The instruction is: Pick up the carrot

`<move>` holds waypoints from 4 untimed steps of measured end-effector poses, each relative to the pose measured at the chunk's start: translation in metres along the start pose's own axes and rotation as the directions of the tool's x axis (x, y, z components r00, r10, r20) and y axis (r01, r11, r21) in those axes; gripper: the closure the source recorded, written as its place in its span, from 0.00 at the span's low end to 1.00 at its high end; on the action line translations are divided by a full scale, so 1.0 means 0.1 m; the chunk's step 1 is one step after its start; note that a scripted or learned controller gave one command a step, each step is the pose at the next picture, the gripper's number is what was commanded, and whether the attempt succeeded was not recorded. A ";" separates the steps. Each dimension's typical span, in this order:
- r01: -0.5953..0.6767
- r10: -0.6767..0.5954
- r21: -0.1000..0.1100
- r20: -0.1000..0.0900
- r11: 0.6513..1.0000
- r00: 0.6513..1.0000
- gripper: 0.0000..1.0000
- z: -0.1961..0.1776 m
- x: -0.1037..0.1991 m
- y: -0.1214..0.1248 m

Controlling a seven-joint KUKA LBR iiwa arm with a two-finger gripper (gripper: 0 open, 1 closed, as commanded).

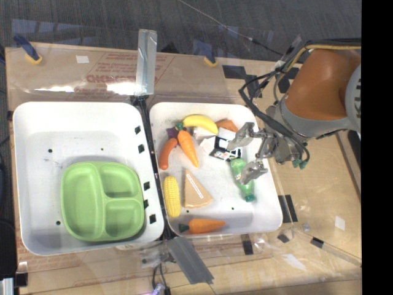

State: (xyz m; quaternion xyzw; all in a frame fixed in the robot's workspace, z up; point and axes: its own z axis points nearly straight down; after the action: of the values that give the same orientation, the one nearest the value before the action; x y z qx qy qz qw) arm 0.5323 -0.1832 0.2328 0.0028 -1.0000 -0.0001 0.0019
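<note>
- The carrot (188,147) was a tapered orange toy with a small dark-green tuft at its upper-left end, its thin tip pointing down and to the right.
- It lay in the upper-left part of the right bin (265,208), tilted, just below the banana (200,123) and just right of a curved reddish-orange sausage-like piece (166,153).
- A second carrot-like orange piece (206,226) lay flat near the bin's front wall, a green end at its left.
- Below the carrot sat a tan wedge (197,192), with a corn cob (172,196) upright in the view to the wedge's left.
- The claw (250,153) hung over the right side of that bin, its two fingers (241,136) spread apart with nothing between them, well apart from the carrot.
- A green bottle-shaped item (241,176) lay under the lower finger, possibly touching it; the slant made that hard to judge.
- A small black-and-white card (221,147) lay beside the upper finger; its markings were too small to read.
- Red printing on the taped cardboard (110,72) behind the bins was too faint to read.
- The left bin (31,128) held a green divided plate (101,200).
- Both bins rested on the brown surface (325,201).
</note>
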 end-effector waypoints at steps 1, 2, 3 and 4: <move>-0.031 0.031 -0.001 0.002 1.000 1.000 0.00 1.43 -0.28 0.88; 0.256 -0.256 0.003 0.003 0.967 0.967 0.00 1.42 -0.43 0.89; 0.265 -0.265 0.001 0.004 0.964 0.964 1.00 1.34 -0.44 0.92; 0.181 -0.181 0.003 0.008 0.983 0.983 1.00 0.40 -0.77 0.58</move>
State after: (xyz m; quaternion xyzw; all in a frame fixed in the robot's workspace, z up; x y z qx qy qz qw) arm 0.6091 -0.1246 0.1924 0.0939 -0.9956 0.0009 -0.0025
